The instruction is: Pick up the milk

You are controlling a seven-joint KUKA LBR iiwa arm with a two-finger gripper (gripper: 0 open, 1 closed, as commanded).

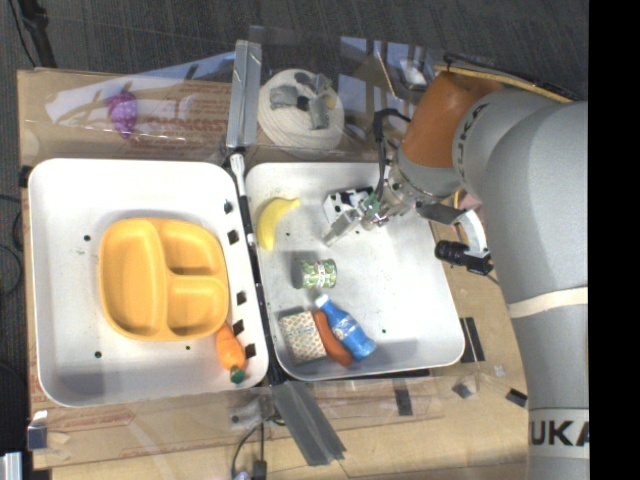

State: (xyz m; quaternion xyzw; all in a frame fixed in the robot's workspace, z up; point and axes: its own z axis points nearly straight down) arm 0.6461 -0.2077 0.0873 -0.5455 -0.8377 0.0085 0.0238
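Gripper [368,211] low over milk carton [341,204] in right bin [440,308]; jaws' state: cannot tell. Centre on carton before squeezing, avoid banana [272,220].

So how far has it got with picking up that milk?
Done: the arm has reached into the right bin, and its gripper sits low beside the black-and-white milk carton near the bin's far side. In hand: it seems to be lining up on the carton. Left: gripping and lifting; the milk appears to be still on the bin floor, near the banana.
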